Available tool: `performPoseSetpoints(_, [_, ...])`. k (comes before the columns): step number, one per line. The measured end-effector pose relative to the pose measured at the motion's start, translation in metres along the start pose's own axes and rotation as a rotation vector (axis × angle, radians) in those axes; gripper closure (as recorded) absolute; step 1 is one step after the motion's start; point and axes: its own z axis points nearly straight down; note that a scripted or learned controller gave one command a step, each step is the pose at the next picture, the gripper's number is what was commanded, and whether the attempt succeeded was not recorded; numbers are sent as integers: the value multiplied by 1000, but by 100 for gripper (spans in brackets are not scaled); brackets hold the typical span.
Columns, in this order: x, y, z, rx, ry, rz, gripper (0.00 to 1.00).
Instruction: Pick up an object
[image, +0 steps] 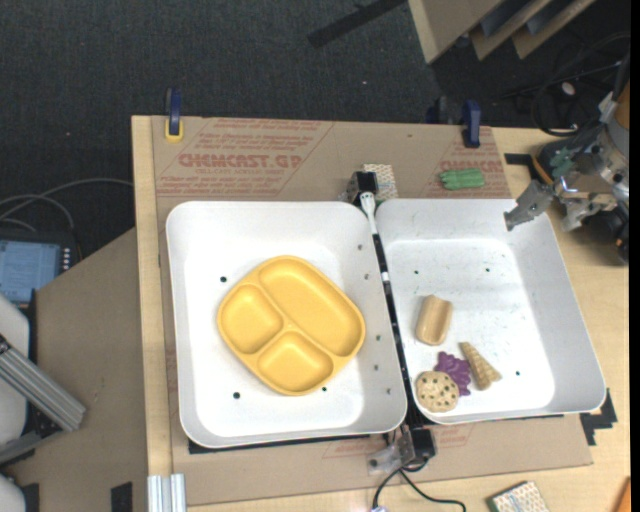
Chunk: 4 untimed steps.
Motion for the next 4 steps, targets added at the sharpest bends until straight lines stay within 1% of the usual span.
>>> performPoseSetpoints(1, [47,2,120,10,5,-4,0])
performPoseSetpoints(2, [57,-64,173,-5,-2,0,0])
performPoseSetpoints(3, [62,-118,177,-14,-1,6,0])
performPoseSetpoints(4, [74,-63,179,-9,-1,-3,0])
